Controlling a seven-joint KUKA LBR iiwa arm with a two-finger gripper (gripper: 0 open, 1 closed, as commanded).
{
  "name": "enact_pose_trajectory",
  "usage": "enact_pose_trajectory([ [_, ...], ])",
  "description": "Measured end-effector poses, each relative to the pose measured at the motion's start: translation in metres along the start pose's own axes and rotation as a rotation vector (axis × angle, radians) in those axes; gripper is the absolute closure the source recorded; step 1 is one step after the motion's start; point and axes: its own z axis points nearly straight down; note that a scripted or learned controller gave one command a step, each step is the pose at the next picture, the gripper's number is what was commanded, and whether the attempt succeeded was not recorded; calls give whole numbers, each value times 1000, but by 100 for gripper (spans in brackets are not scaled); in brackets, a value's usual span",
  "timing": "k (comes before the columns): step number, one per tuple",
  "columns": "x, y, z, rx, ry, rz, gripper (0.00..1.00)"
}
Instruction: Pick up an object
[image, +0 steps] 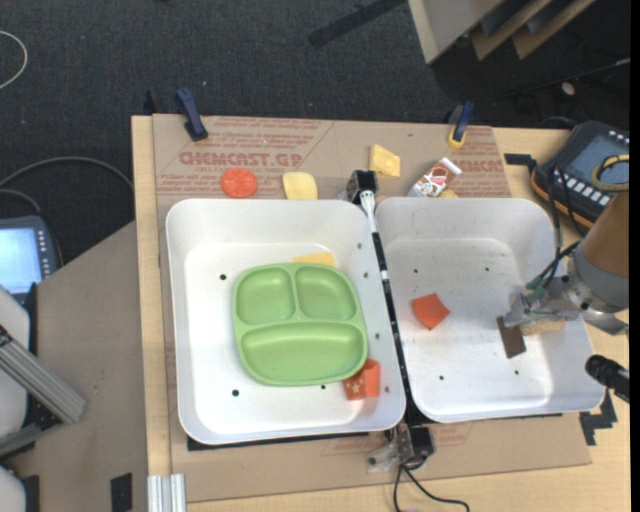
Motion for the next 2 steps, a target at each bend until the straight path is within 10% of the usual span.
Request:
enact_pose_trajectory([
  [2, 78, 77, -99, 6, -6, 0, 100],
])
